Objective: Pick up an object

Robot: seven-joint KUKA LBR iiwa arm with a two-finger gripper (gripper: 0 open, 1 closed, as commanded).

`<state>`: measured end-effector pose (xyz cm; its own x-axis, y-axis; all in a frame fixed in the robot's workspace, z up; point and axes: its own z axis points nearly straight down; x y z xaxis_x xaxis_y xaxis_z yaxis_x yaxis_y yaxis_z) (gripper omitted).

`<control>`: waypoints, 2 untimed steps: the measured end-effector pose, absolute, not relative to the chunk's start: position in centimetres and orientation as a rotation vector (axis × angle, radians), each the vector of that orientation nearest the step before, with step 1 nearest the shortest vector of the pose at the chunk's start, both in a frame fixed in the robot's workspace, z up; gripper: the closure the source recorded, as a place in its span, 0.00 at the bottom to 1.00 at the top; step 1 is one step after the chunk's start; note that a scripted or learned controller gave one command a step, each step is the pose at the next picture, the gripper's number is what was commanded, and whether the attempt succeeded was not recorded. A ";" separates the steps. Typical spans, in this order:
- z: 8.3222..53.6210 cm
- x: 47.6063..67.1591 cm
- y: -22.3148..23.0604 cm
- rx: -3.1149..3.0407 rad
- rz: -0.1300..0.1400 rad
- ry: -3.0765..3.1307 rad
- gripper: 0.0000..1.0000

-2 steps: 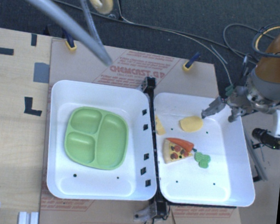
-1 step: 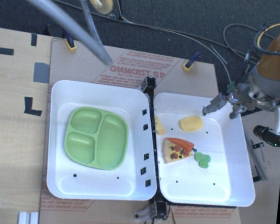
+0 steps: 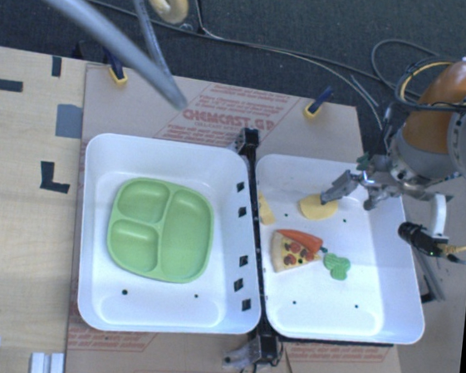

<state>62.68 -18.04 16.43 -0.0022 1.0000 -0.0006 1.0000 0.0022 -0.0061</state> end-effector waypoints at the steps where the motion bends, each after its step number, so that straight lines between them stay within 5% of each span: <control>1: 10.3 63.1 -18.5 -2.217 0.009 -2.220 0.00; 2: 8.5 63.1 -18.5 -2.220 0.004 -2.226 0.00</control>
